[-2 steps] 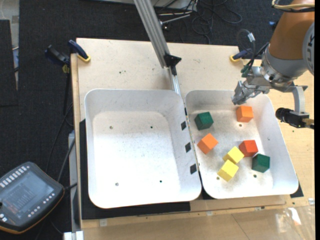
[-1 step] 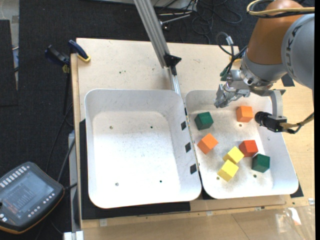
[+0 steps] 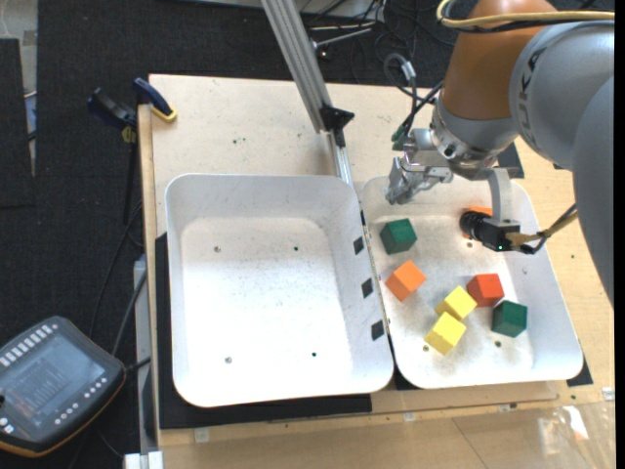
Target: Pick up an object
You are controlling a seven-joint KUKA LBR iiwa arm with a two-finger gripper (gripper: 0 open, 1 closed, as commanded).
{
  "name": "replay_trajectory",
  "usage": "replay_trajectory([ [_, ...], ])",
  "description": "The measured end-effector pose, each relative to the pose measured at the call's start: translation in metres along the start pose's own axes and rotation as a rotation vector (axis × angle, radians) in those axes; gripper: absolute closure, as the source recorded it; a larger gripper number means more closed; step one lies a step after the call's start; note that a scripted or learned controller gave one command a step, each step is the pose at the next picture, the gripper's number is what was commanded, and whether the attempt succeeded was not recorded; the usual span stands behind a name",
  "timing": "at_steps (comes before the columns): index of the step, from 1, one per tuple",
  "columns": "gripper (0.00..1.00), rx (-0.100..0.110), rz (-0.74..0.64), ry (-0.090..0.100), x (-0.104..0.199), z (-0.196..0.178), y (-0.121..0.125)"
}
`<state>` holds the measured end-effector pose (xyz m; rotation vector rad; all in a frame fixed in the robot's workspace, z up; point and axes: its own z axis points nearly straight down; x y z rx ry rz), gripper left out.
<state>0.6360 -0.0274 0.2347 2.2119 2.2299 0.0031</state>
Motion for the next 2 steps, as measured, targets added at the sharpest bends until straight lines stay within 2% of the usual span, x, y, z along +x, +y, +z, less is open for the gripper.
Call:
replay_trajectory([
  [1,1.00,0.001,-0.001,0.001,0.060,-0.009,-0.003],
  [2,1.00,0.004,0.000,0.000,0.109,0.006,-0.010],
])
